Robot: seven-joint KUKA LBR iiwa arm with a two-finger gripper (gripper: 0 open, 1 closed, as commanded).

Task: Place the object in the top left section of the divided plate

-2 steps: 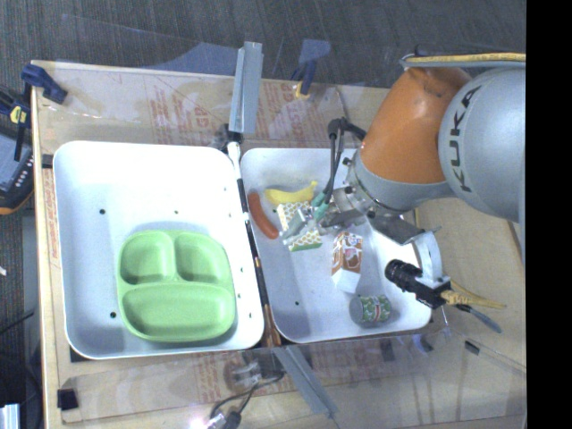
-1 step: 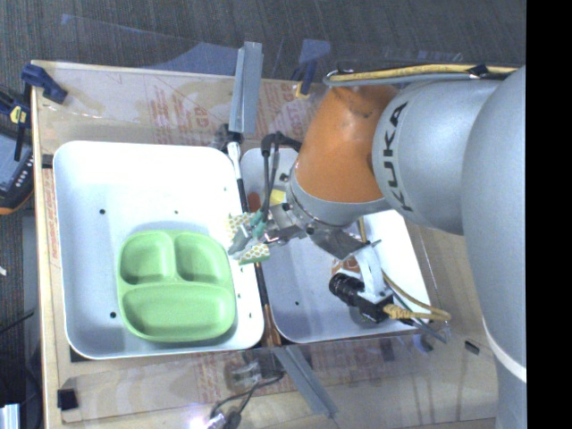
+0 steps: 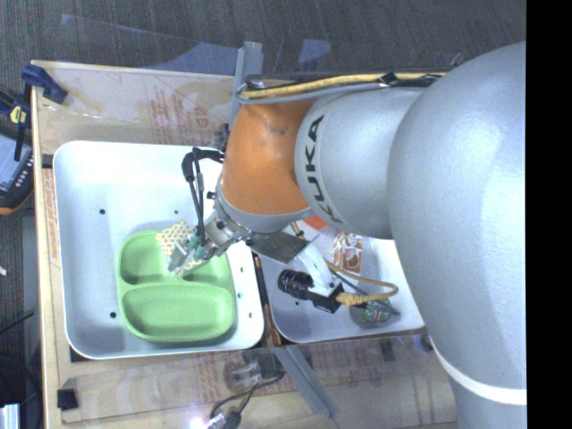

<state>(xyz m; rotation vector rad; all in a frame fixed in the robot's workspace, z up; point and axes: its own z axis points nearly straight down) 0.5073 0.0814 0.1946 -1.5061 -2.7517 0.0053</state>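
- Over the left bin (image 3: 80,239), the arm (image 3: 375,168) slants down-left from the right.
- Gripper (image 3: 188,256) sits above the green plate (image 3: 179,315); grip state unclear.

A dark grey carpeted floor (image 3: 134,7) is seen along the top of the camera view and down the left edge. A light wooden bench top (image 3: 134,96) is laid across it, printed with faint red markings and scuffed in places. Its left edge is trimmed by a pale wooden strip (image 3: 37,239). A blue clamp (image 3: 43,82) is fixed at the upper left corner of the bench. A black and orange device (image 3: 13,164) is partly seen beyond the left edge. A sheet of clear plastic (image 3: 179,56) is spread over the far side, where soft reflections are caught. A bright glint (image 3: 192,416) is thrown on the near edge.
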